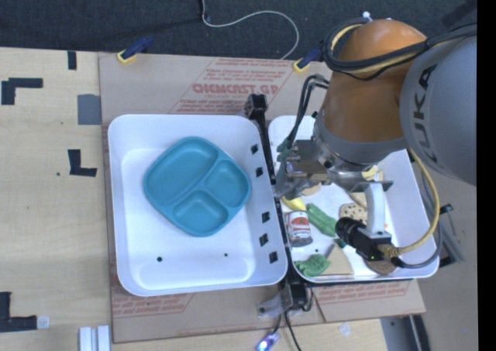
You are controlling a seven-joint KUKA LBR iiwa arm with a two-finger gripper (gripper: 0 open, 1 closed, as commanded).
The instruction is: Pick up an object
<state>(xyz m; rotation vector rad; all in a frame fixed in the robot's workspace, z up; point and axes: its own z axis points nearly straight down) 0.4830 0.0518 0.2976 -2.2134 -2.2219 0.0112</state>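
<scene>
Blue plastic divided plate [198, 185], three compartments, lies flat in the left white bin [132, 264], roughly at that bin's middle and tilted a bit off square with its walls. Right white bin [422, 210] sits just beside the left bin, the two touching along a black clip strip [267, 179] between them. Grey arm with the orange band [372, 70] comes in from the right and covers the upper part of the right bin; wrist and gripper [298, 175] sit low over that bin's left side, close to the divider. Gripper state: cannot tell, view from above is blocked by the wrist. Nothing seen clamped in it. Loose objects in the right bin, all below the gripper: small can with red label [299, 227] near the bin's left wall, green piece [322, 219] just right of the can, another green item [314, 266] at the bin's lower left corner, a yellow bit [295, 204] right under the gripper, a tan dotted piece [353, 210] further right. Black cable fitting with yellow wire [368, 239] hangs over the bin's lower right. Bins rest on a cardboard sheet [225, 82].
</scene>
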